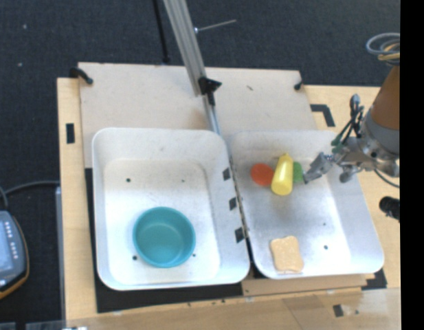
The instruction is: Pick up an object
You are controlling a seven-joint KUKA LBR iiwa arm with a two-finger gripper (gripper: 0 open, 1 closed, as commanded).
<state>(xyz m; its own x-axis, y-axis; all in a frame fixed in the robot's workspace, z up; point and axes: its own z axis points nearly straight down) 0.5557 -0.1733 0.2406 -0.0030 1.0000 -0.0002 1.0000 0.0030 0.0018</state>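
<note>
We see the tool [320, 166] beside the yellow plastic bottle [283, 174] in the right white bin [349, 232]; its grip we cannot tell.

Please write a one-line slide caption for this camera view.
Gripper beside yellow bottle and red object in right bin.

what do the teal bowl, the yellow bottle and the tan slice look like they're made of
Teal bowl: likely moulded plastic, with an even colour and smooth, slightly glossy inside.
Yellow bottle: probably plastic toy food, with a uniform bright colour and rounded shape.
Tan slice: looks like a toy bread slice, matte and finely textured, maybe foam or soft plastic; too small to tell.
</note>
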